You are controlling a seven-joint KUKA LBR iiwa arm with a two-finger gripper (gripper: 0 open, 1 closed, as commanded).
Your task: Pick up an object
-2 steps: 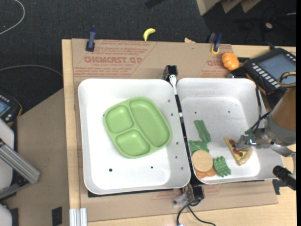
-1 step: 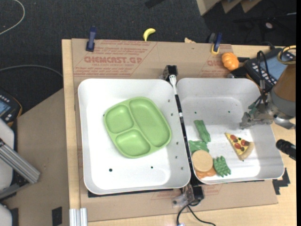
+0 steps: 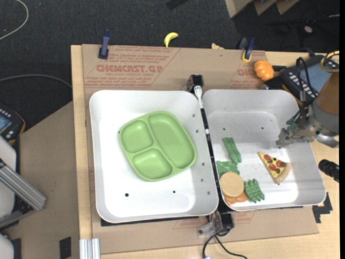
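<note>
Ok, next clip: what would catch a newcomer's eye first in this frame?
Probably the green divided plate, lying alone in the left bin. Next, the toy food gathered at the near side of the right bin: a pizza slice, a round cookie and green leafy pieces. The end effector hangs over that bin's right edge, apart from all of them.

A robotics lab (clamped bench board (image 3: 161,63), white bins (image 3: 108,144), loose cables (image 3: 16,15)).

The gripper (image 3: 291,135) hangs over the right bin (image 3: 253,104) near its right wall, above a pizza slice (image 3: 275,166); the left bin (image 3: 108,161) contains a green divided plate (image 3: 156,145).
</note>
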